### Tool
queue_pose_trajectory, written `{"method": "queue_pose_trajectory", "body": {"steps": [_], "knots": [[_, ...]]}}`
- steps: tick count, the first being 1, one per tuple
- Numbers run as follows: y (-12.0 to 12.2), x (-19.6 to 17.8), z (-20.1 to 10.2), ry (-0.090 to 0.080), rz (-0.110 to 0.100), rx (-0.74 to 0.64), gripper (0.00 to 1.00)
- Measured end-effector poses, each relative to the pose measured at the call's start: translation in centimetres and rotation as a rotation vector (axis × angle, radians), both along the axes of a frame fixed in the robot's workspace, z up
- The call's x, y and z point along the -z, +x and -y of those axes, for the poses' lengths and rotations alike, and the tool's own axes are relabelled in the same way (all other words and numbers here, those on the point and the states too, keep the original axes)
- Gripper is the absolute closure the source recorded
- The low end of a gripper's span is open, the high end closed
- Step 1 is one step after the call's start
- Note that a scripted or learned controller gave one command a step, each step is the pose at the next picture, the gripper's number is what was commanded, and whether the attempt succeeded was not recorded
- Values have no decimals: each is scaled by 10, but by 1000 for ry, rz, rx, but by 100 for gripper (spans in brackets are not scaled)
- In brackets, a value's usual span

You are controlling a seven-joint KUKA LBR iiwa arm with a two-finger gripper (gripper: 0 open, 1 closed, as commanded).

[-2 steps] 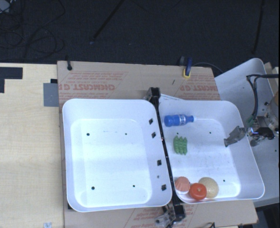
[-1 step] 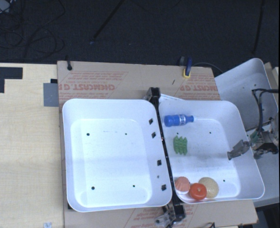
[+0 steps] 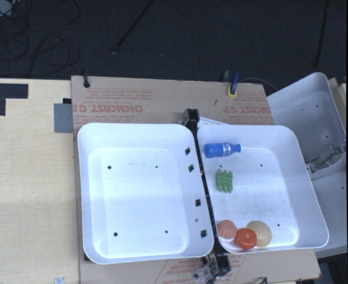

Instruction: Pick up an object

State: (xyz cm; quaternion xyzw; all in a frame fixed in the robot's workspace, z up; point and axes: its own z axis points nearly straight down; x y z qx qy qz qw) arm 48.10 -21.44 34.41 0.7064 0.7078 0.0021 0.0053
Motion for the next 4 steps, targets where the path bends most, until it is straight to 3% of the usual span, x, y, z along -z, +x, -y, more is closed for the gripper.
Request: {"method": "queue_pose_trajectory", "body": {"steps": [1, 2, 3, 4], "knots": [[-6, 61, -1, 7, -16, 2, 0], [-4, -55, 0, 0, 0, 0, 0], [-5, -34, -1, 4, -13, 2, 0], [-5, -21, -1, 5, -13, 3, 0]]}}
